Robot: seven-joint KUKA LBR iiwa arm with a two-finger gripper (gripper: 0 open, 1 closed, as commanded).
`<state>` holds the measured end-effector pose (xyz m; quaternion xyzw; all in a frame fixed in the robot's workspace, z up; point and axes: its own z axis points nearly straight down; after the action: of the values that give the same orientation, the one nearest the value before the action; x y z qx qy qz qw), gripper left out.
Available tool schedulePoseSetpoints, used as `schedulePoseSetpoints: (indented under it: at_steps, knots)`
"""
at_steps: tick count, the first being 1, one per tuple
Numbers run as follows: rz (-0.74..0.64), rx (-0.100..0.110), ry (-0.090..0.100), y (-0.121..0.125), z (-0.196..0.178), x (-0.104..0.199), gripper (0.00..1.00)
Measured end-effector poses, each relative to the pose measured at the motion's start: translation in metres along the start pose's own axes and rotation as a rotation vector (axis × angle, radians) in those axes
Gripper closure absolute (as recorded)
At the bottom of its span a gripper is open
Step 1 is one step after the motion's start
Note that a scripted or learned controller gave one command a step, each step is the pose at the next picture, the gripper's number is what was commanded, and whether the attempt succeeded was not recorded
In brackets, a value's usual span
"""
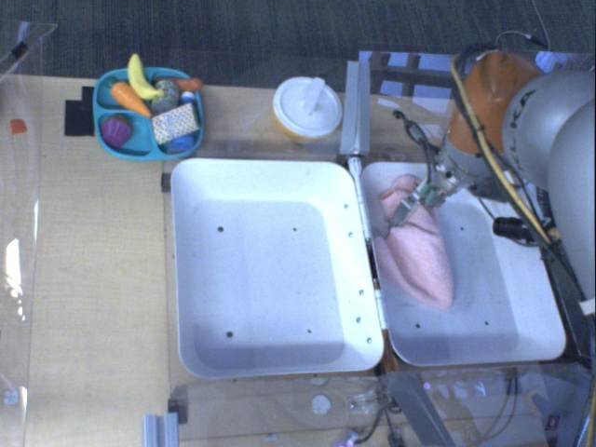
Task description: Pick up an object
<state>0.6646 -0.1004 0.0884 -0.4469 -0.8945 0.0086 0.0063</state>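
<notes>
Lying in the right bin [521,338] is one pink cloth [416,250], bunched into a long lump against that bin's left side. Its long axis runs from the upper left, near the bin's far corner, down toward the lower right, where it ends in a rounded bulge about midway along the bin floor; the narrower, crumpled end points away toward the far wall. The gripper [416,202] hangs over that narrower end, its dark tips down at the fabric, though whether they are spread or pinching any cloth cannot be told from this slant. One grey arm [549,128] with an orange band reaches in from the right, with cables looping round it.

Two white bins sit side by side; the left bin [196,277] is the larger in view. Beyond them on the bench stand one round yellow container with a white lid [307,108] and one blue divided tray [104,119] holding toy food: one banana [140,78], one carrot [128,98], one purple piece [116,130] and a few other items too small to name
</notes>
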Motion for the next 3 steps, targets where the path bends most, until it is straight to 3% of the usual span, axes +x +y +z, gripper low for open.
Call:
schedulePoseSetpoints:
  at_steps: [3]
  knots:
    - [0.007, -0.002, 0.002, 0.0002, 0.0, 0.0002, 0.0]
